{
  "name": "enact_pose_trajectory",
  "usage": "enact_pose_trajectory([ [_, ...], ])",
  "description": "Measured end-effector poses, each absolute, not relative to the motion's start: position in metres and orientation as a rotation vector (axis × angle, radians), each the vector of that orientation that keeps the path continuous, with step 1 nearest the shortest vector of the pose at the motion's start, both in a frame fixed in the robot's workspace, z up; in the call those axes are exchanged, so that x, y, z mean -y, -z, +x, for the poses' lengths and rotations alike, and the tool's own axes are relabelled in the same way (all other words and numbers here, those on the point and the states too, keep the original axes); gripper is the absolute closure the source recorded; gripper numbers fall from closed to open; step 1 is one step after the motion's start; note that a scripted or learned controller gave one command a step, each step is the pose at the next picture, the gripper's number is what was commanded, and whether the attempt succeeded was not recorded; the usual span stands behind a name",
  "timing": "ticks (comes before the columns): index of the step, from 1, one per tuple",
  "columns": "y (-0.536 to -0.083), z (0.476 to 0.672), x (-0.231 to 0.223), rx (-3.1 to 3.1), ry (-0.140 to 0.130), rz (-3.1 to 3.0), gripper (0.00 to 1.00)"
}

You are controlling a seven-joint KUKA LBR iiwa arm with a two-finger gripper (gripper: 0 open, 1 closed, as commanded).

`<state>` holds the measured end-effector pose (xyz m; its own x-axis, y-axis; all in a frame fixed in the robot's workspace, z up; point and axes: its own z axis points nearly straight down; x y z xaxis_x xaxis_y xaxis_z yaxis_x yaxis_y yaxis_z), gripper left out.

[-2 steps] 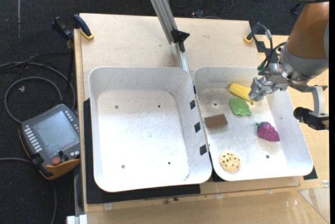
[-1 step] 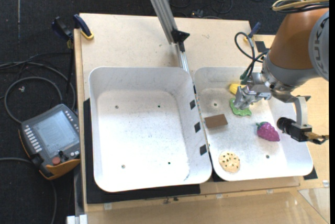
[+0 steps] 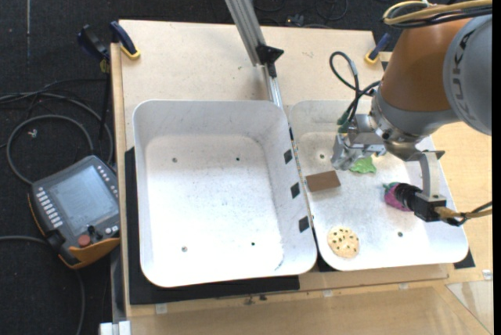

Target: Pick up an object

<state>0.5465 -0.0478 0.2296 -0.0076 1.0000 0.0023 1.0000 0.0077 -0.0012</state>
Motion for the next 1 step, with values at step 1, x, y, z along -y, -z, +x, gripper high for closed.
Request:
enact_pose_trajectory([
  [1,-0.2311,0.5465,-0.0056,2.230,0.002,-2.211,1.00],
])
